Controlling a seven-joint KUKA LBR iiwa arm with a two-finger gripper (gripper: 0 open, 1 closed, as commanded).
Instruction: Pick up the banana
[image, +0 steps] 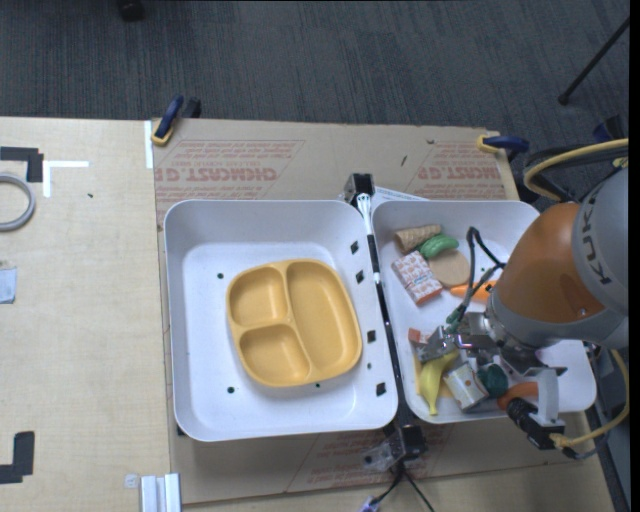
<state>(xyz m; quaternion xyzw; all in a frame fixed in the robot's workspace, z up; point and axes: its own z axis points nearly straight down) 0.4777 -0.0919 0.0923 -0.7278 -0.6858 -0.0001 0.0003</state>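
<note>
Your gripper (447, 352) sits just above the banana (430, 385) in the right bin (400, 225)'s near-left corner; its state I cannot tell. Drop straight, avoiding neighbouring clutter.

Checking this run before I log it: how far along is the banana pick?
Done: the arm has reached into the right bin and the gripper sits low at the upper end of the banana. In hand: nothing confirmed; the banana lies on the bin floor among other items, and a grip on it cannot be made out. Left: securing the banana and lifting it. The yellow divided plate sits in the left bin.
</note>
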